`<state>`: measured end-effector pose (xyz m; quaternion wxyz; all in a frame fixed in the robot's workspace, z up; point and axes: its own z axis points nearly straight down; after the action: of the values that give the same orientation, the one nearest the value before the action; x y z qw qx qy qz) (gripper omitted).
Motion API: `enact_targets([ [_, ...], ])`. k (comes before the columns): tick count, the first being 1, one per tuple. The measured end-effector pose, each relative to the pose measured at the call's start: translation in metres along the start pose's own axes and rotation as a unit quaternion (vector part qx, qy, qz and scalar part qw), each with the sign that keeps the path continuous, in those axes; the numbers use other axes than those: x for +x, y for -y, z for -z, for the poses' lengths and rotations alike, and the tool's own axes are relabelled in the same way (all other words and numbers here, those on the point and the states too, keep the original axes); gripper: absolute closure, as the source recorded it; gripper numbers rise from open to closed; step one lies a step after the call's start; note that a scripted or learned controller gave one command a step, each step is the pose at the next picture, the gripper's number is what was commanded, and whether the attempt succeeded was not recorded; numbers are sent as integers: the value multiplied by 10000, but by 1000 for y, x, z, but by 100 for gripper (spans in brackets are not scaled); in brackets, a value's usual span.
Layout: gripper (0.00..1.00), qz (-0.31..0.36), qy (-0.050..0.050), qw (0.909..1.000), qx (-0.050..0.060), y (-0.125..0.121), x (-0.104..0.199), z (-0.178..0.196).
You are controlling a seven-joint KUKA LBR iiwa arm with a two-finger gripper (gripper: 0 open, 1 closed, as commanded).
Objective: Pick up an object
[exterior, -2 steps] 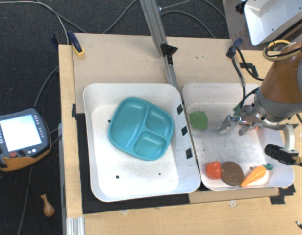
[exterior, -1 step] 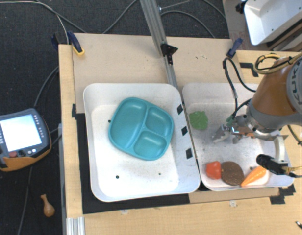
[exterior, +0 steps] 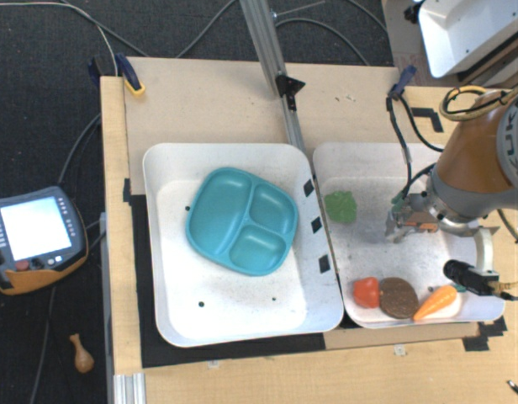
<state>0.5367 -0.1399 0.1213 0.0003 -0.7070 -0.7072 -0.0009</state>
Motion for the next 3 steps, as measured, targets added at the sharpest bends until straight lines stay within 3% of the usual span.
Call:
enact_targets([
  [3, 100, 7, 14, 10000, -23, -19, -8, 134],
])
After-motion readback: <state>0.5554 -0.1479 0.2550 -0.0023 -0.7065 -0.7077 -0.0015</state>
